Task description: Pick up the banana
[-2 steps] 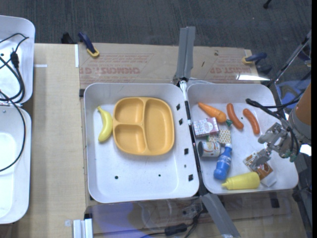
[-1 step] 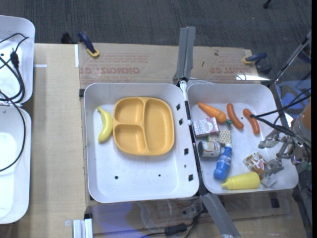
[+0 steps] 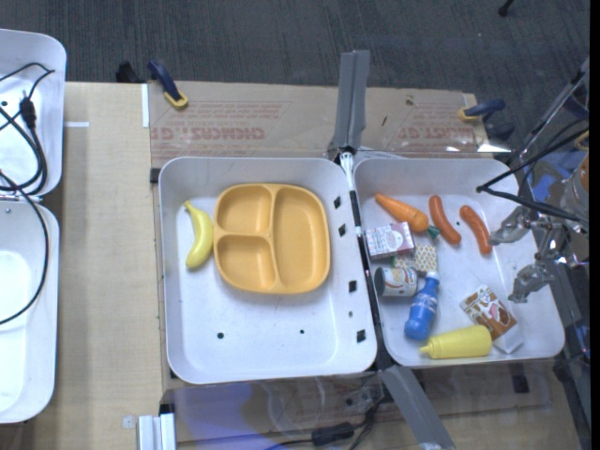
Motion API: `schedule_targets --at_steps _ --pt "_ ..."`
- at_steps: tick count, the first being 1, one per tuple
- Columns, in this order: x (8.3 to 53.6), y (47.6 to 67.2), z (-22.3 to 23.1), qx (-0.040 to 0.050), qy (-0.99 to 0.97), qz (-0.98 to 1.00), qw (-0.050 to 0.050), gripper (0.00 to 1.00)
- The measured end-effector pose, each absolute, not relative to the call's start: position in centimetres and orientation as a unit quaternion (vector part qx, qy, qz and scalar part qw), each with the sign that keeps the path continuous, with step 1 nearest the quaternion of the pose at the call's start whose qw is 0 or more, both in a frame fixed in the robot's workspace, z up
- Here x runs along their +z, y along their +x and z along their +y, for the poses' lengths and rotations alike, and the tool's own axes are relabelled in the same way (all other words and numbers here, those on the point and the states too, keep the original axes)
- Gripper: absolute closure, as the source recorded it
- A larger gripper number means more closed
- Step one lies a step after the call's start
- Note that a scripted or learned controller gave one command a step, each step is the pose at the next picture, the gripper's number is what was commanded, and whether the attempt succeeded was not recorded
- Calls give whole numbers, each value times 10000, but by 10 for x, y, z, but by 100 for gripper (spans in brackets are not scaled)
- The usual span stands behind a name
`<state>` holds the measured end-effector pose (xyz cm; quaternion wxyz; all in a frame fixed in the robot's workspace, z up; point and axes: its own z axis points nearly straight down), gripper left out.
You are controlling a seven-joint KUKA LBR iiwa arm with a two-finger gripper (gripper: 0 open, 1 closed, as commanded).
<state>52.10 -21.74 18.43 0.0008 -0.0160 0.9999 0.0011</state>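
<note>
Camera view shows the banana [image 3: 198, 236] in the left bin [image 3: 187, 345], touching the left side of the yellow divided plate [image 3: 273, 237]. Right of this plate, the gripper [image 3: 530, 251] hangs over the right bin [image 3: 539, 340], fingers spread open, holding nothing.

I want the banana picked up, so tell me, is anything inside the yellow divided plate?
Nothing lies in the yellow divided plate; all three compartments show bare. The banana rests on the left bin floor beside the plate's left edge. What the plate covers beneath it cannot be seen.
</note>
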Motion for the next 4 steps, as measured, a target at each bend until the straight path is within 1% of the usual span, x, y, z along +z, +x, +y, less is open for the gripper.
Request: schedule_targets --at_steps 1,2,3,4 --pt "110 482 -198 18 -1727 9850 -8 0" --pt "145 537 -221 13 -2076 9782 13 0" --pt "95 499 -172 23 -2621 9650 -6 0" --pt "195 552 -182 16 -3222 9467 12 0"
